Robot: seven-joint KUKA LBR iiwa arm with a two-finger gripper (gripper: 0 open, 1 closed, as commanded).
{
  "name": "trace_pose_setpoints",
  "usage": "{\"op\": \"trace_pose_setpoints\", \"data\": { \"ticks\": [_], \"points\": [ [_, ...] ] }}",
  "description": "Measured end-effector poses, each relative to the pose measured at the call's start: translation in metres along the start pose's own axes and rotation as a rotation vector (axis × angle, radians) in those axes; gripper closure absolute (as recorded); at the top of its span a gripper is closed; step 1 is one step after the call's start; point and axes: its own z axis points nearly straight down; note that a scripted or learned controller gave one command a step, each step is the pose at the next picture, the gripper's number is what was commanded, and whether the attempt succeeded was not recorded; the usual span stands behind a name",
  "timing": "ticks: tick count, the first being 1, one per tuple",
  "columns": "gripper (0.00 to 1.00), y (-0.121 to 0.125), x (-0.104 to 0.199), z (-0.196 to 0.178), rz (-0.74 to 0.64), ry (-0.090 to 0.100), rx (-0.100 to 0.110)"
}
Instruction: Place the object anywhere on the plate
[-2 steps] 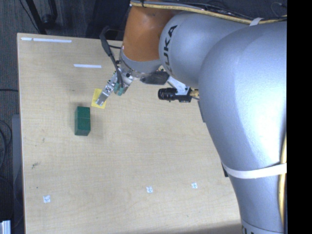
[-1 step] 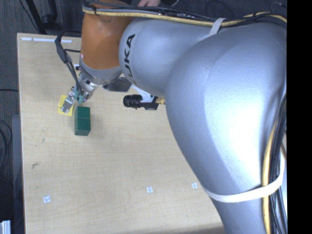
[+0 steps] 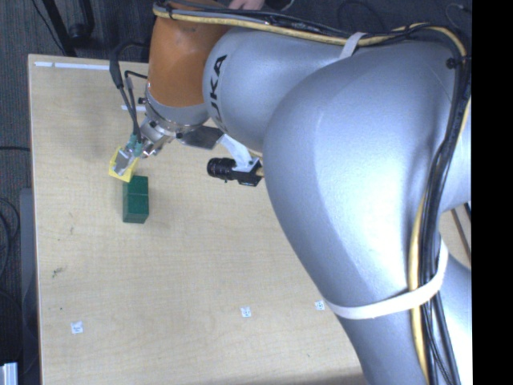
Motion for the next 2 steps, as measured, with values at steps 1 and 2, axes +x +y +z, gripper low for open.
{"op": "trace_pose_setpoints", "data": {
  "ticks": [1,2],
  "points": [
    [1.00,-0.077,-0.083,-0.014,-0.062,0.003,0.001],
    [1.00,-0.009,-0.005,-0.007,-0.133,0.000,-0.001]
  ]
}}
